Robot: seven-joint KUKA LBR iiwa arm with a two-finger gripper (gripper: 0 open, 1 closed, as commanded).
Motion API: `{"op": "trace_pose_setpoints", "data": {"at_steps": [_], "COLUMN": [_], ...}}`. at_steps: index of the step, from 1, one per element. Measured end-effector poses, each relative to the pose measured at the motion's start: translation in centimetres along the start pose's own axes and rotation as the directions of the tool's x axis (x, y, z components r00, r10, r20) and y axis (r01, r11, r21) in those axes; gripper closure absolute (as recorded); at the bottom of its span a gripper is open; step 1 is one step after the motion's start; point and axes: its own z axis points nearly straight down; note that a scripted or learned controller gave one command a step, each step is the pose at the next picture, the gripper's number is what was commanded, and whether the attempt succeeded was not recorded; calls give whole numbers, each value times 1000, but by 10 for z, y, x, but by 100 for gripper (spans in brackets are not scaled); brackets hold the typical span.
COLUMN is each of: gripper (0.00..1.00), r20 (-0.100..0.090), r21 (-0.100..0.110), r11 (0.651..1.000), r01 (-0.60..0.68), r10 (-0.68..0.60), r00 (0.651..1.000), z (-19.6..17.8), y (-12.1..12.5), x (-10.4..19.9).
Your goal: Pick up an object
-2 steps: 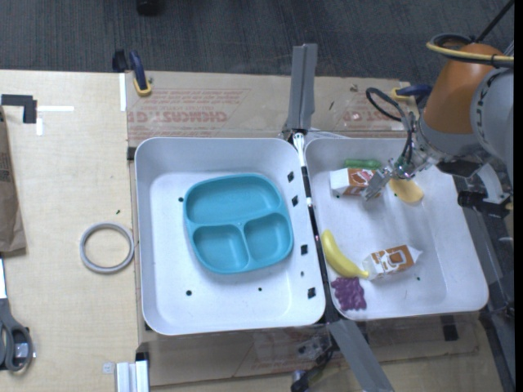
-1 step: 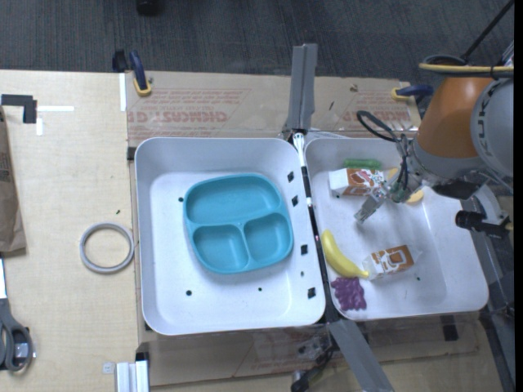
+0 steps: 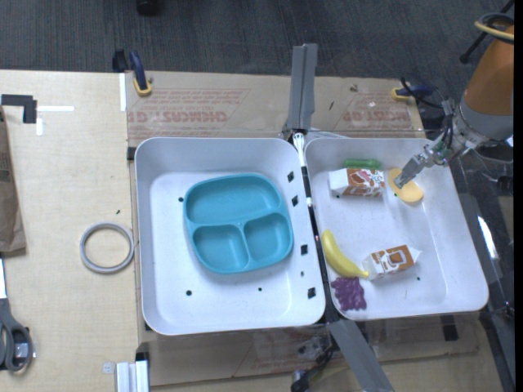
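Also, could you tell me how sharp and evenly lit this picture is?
Camera view: light is even and soft; the glossy white right bin shows a glare streak along its right wall; the sectioned blue plastic tray looks crisp, while the small yellow round object looks slightly soft.

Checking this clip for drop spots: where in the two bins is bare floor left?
Right bin: bare along its right side, and mid-floor between the upper carton and lower carton. Crowded near the banana and grapes. Left bin: a bare margin around the blue tray.
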Motion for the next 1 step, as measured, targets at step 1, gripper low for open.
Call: {"op": "trace_pose_setpoints", "data": {"at_steps": [1], "gripper": [0], "r20": [-4], "r21": [1], "r11": [992], "r01": [130], "r10": [-130], "r00": [992], "z": [45], "y": [-137], "x": [80]}}
